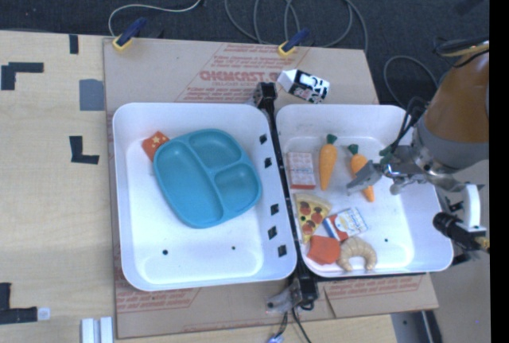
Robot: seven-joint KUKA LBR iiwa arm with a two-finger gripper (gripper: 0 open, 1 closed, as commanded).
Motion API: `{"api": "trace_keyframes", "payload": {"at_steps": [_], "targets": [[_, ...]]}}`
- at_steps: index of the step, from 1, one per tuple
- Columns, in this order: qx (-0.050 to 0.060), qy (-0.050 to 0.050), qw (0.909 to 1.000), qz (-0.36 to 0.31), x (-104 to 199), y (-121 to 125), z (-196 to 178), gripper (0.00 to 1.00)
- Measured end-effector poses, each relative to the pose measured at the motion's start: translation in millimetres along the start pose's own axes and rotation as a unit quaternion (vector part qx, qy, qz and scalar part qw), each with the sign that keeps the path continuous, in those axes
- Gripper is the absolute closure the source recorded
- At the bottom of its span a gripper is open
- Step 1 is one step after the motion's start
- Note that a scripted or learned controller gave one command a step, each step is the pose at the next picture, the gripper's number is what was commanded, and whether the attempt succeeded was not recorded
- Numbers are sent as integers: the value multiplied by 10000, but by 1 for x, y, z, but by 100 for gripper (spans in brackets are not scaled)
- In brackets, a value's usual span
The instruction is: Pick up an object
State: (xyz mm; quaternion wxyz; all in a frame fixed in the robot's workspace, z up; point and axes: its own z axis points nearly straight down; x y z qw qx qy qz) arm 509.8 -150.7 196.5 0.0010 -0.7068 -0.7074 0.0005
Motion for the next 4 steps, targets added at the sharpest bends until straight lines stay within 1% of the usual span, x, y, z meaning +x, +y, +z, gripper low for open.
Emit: {"api": "trace_keyframes", "payload": {"at_steps": [1,2,3,4], "targets": [[-33,-5,10000,-6,35,45,109,0],[-29,-9,10000,-5,37,105,110,0],[-26,-13,10000,-6,37,105,100,100],[-12,-3,10000,-7,86,90,12,100]]}}
